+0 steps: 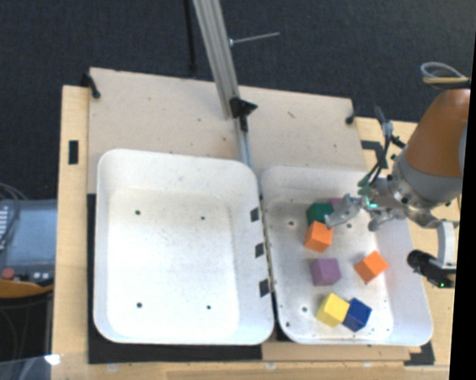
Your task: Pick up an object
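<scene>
Tool (344, 211) hangs low inside the right bin (408, 321); whether it is parted or closed cannot be told. Green block (319, 211) sits just beside its tip, orange block (319, 236) directly below, purple block (325, 271) farther down.

Six small blocks lay in my right-hand bin: a green cube (320, 211) touching an orange cube (319, 236), with a purple cube (325, 271) below. A second orange cube (371, 266) sat apart, and a yellow cube (334, 309) touched a blue cube (358, 314).

Matt speckled white plastic bins (176, 246) on a pale wooden bench (171, 106).
</scene>
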`<state>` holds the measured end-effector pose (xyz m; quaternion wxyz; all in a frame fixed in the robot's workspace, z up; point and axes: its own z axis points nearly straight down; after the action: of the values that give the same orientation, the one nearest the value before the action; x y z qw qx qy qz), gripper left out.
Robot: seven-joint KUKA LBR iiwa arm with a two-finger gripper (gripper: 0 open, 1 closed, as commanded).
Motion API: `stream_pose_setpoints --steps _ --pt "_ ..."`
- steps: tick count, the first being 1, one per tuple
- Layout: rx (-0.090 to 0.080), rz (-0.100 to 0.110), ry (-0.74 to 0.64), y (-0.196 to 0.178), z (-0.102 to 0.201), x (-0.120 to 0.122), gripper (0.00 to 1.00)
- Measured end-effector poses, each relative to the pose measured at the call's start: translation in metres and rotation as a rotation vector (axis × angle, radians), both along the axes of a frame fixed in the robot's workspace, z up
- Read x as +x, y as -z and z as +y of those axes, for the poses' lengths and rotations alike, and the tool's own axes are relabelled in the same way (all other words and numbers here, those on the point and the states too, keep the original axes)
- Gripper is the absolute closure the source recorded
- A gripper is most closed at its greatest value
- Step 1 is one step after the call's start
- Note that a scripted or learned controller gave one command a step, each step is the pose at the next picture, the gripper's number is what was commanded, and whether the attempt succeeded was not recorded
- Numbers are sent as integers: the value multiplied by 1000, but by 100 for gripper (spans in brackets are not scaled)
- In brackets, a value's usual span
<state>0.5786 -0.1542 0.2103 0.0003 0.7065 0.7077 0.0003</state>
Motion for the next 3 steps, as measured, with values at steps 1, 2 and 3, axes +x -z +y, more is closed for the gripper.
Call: stream_pose_setpoints --steps 1,2,3 --pt "0 5 2 44 5 -2 0" --pt "0 6 3 106 9 -4 0" --pt "-1 0 4 112 8 -3 0"
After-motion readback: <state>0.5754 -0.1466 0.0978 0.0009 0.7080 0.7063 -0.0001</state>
